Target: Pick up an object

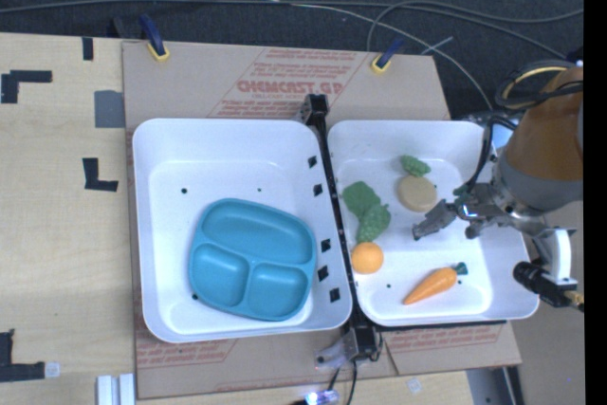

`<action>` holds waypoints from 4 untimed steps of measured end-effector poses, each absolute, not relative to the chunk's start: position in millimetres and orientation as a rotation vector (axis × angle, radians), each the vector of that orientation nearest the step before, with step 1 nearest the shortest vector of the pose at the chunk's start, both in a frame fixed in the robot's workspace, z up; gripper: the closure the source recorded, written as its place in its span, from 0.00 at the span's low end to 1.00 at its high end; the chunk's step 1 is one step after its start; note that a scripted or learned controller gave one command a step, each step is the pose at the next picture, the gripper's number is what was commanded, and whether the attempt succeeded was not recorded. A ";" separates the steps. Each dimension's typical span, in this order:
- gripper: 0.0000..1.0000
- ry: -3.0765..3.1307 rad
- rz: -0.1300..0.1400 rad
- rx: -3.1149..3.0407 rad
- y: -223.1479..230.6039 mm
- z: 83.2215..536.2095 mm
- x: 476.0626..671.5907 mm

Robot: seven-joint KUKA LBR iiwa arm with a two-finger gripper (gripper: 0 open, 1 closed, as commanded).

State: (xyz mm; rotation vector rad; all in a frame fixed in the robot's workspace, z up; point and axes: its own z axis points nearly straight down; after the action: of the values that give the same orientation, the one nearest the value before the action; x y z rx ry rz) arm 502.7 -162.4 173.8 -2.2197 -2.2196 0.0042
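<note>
Seen from above at a slant, the table [57,232] carries two white bins, and the right bin [375,133] serves as the landmark here. All the loose pieces lie inside it: an orange ball [367,257] against its left wall near the divider, a green leafy piece [366,209] just above the ball, a beige round piece [416,193] near the bin's middle with a small green piece [413,166] touching its upper edge, and a carrot [432,285] low in the bin, close to its front wall. The left bin [152,142] holds a blue divided tray [252,259].

The arm [545,147] reaches over the right bin's right wall, and the pincer [438,223] hangs over the bin's middle-right floor. Its dark fingers point left and down-left, and nothing sits between them; whether they stand apart or together I cannot tell at this sharpness.

The relation that matters: two pieces are nearest. The beige round piece lies just up and left of the fingertips, near but apart. The carrot lies below the pincer, toward the bin's front, its long axis running from lower left to upper right, leafy end at the right. In my judgement no grasp is made yet; a grip across the carrot's narrow width would need the fingers turned crosswise to that axis.
</note>
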 end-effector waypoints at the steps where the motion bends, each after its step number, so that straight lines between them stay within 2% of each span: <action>1: 0.00 -2.218 0.006 -2.217 -164.4 110.4 505.1; 2: 0.00 -2.222 0.003 -2.221 -164.3 83.9 505.1; 3: 1.00 -2.224 0.001 -2.224 -164.8 95.6 505.9; 4: 1.00 -2.223 -0.001 -2.220 -158.2 140.3 501.2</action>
State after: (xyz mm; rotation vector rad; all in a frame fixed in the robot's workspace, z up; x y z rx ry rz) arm 501.2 -158.2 140.3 -2.2199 -2.2232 -0.0007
